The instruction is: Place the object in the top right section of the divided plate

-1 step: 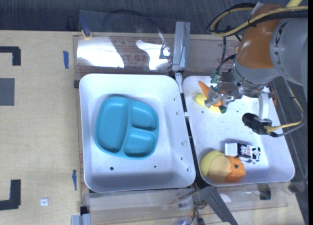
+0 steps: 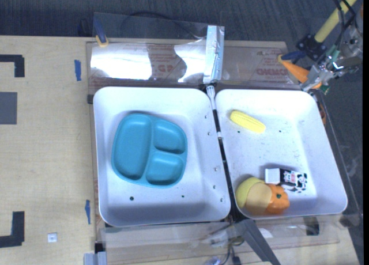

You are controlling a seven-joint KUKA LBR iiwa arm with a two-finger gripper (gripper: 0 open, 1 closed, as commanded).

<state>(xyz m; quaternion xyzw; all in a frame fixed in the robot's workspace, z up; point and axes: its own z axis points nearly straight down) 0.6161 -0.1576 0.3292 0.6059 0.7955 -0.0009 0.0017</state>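
Note:
A blue divided plate (image 2: 149,148) lies in the left bin (image 2: 109,108); its top right section (image 2: 169,135) holds nothing. In the right bin (image 2: 323,143) a yellow corn cob (image 2: 248,121) lies near the back. At the front sit a round yellow fruit (image 2: 252,193), an orange piece (image 2: 279,199) touching it, a small white block (image 2: 272,175) and a black-and-white patterned toy (image 2: 295,181). My gripper (image 2: 321,78) hangs at the back right corner of the right bin, outside its rim and far from every object, small and cluttered in the view.
A clear plastic wall (image 2: 173,56) with a metal post (image 2: 213,53) stands behind the bins. Yellow cable (image 2: 337,13) and the arm's orange band (image 2: 294,68) sit at the upper right. Wooden bench (image 2: 46,143) extends to the left.

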